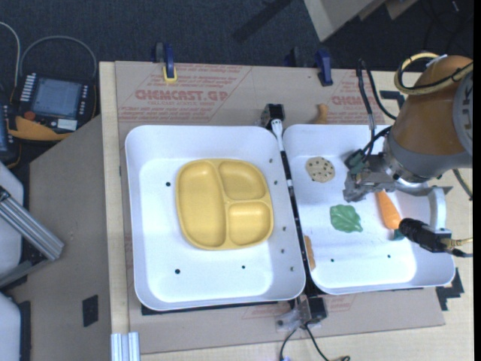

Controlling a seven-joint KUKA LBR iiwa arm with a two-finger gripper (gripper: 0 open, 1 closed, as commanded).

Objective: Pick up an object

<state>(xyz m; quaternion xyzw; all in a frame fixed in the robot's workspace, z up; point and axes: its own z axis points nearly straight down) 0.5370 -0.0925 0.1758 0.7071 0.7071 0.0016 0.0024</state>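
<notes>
In the right bin [361, 273] lie a round chocolate-chip cookie [320, 169], a green leafy piece [346, 218] and an orange carrot [388, 210]. My gripper [358, 187] hangs over this bin, just above the green piece, to the right of the cookie and left of the carrot. The wrist and cables cover much of it. Nothing is seen held by it.
The left bin [150, 201] holds a yellow divided plate [223, 202]. A small orange strip [309, 252] lies on the rim between the bins. Blue clamps [170, 60] hold the board at the back. A black connector [421, 234] on the arm overhangs the right bin.
</notes>
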